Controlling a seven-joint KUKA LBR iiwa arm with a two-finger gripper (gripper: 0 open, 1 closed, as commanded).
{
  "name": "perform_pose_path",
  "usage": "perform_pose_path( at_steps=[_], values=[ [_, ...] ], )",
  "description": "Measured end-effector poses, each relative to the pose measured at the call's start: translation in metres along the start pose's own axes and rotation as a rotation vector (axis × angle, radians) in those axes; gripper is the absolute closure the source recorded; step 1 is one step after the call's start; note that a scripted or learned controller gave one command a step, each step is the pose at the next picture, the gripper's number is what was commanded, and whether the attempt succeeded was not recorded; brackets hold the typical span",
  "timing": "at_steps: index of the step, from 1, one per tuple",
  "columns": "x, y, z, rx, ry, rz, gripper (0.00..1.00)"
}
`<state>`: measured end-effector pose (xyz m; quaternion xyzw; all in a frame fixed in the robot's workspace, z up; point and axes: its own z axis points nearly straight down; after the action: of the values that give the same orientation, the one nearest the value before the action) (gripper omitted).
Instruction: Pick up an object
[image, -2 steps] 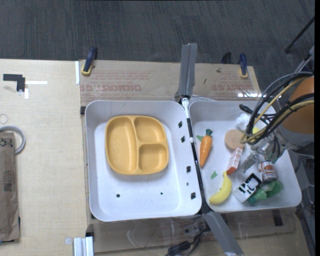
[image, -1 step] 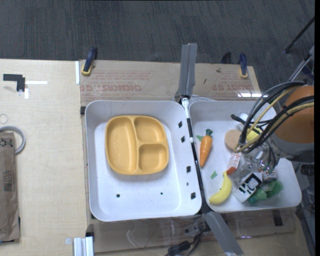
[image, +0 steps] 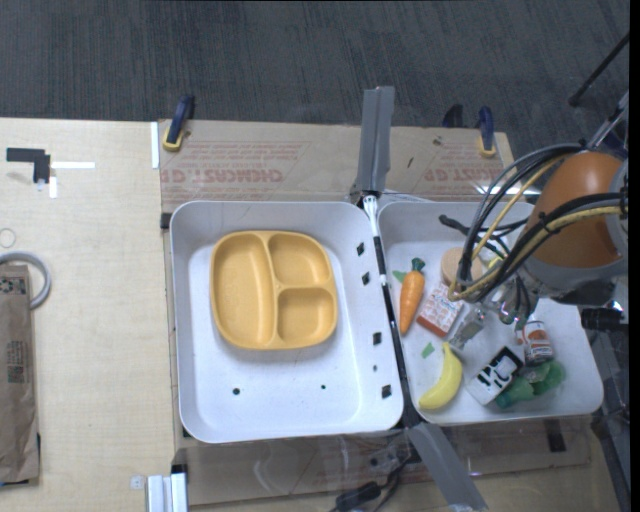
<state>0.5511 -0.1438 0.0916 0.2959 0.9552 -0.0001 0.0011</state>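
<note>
From above, two white bins sit side by side on the bench. The left bin (image: 200, 400) holds a yellow divided plate (image: 273, 290), lying flat toward its upper half. The right bin (image: 580, 395) holds the small things: a toy carrot (image: 410, 297) near its left wall, a red-and-white packet (image: 438, 310) just beside the carrot, a banana (image: 444, 380) lower down, a white-and-black block (image: 497, 373) to the banana's right with something green (image: 532, 385) touching it, and a small can (image: 537, 343) above that. A pale round thing (image: 456, 264) lies near the top, partly hidden by cables. The arm (image: 575, 215) reaches in from the right, and its gripper (image: 480, 318) hangs over the middle of the right bin, between the packet and the can. The tool is blurred and half covered by cables, so whether it is spread or closed cannot be told, and nothing can be seen held in it.
</note>
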Motion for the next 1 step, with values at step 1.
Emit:
perform_pose_path(
  at_steps=[1],
  values=[
    [0.0188, -0.0008, -0.0943, -0.001, -0.001, -0.287, 0.0]
  ],
)
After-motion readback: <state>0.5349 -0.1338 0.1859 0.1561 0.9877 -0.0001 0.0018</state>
